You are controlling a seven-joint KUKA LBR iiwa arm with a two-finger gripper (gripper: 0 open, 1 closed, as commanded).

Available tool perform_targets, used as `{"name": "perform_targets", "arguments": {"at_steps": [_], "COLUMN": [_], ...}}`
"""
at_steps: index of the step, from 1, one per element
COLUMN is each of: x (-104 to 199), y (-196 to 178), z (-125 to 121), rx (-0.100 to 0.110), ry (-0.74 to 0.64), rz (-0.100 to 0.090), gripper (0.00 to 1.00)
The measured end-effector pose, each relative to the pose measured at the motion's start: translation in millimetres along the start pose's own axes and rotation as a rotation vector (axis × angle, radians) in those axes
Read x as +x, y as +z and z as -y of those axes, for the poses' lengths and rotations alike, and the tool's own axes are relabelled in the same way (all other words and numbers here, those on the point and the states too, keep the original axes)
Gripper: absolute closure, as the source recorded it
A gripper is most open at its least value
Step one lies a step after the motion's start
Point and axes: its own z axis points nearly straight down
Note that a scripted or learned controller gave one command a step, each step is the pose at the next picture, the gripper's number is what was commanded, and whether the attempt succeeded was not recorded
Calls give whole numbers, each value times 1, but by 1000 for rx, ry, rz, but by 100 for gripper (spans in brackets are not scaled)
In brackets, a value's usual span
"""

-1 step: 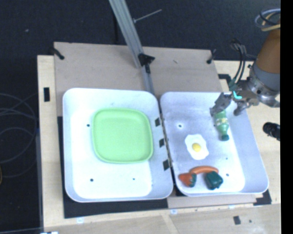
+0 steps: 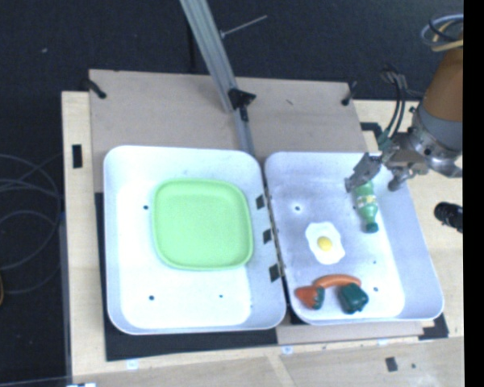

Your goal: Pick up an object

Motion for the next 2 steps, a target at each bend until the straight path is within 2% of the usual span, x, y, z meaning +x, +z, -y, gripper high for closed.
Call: {"name": "perform_targets", "arguments": {"at_steps": [2], "x": [4], "y": [103], "z": [-10], "rx": [4], "ry": [1], "rz": [0], "gripper": [0]}}
